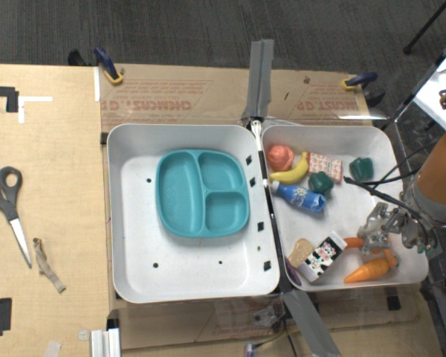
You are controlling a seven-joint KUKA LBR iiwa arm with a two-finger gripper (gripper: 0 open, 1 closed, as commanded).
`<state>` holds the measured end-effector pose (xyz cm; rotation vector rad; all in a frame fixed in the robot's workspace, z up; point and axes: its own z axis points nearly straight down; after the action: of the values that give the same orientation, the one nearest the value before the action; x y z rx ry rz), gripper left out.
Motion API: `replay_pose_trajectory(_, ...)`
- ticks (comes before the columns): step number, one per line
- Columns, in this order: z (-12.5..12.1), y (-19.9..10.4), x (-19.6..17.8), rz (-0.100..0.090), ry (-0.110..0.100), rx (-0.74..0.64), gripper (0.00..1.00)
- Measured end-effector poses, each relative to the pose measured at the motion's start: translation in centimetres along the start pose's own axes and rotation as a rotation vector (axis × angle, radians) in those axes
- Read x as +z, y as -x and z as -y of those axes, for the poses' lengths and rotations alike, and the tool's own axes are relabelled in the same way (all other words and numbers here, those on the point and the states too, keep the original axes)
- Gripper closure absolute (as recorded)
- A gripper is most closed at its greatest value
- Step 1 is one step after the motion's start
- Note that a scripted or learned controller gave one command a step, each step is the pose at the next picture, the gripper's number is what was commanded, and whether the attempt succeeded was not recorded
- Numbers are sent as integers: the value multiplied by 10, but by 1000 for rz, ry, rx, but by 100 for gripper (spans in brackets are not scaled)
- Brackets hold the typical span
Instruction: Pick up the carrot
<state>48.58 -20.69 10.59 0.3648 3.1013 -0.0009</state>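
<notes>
Tool [377, 233], grip state unclear, hovers above the carrot [370, 268] in the right bin [386, 138] on the cardboard-covered bench [171, 95].

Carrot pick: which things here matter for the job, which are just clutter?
Job:
- carrot, near front right corner of the right bin
- gripper, just above the carrot

Lying about:
- milk carton, blue bottle, banana, peach in the same bin
- teal divided plate in the left bin
- scissors on the bench
</notes>
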Motion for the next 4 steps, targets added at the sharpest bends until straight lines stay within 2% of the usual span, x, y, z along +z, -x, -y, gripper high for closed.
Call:
replay_pose_trajectory(1,-2,-7,-5,-16,-2,-38,100)
replay_pose_trajectory(2,-34,-15,-18,-16,3,-412,100)
replay_pose_trajectory(3,-35,-13,-27,-12,3,-413,100)
replay_pose_trajectory(4,-108,34,-59,-15,5,-557,100)
